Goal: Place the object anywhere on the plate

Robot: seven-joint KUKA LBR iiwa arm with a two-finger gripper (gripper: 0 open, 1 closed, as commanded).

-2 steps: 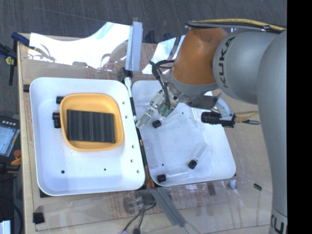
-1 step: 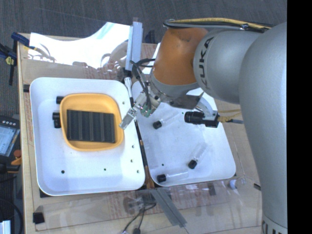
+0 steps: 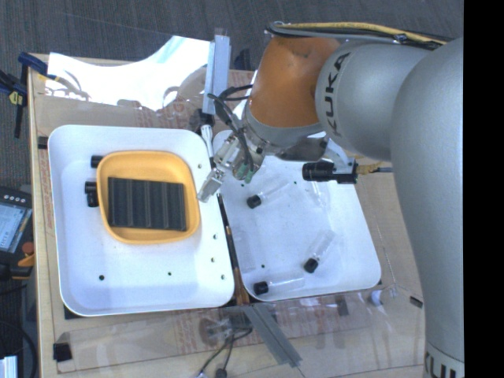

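Observation:
A yellow plate [image 3: 118, 168] with rounded corners lies in the left bin [image 3: 134, 282], and a dark ridged rectangle [image 3: 150, 203] covers its middle. My gripper [image 3: 213, 182] hangs over the divider between the two bins, just off the plate's right edge and near the bins' far side. The orange wrist band [image 3: 287, 81] and the grey arm hide the far part of the right bin. Clear tubes with black caps lie in the right bin: one [image 3: 253, 201] just right of the gripper, one [image 3: 313, 260] near the front, and one [image 3: 264, 287] at the front left corner.
Two small black pieces [image 3: 94, 162] [image 3: 90, 193] sit by the plate's left edge. The right bin [image 3: 354, 242] has a bare white floor between the tubes. Clear plastic sheeting [image 3: 134, 77] lies behind the left bin, and cables and a metal bracket [image 3: 272, 337] lie in front.

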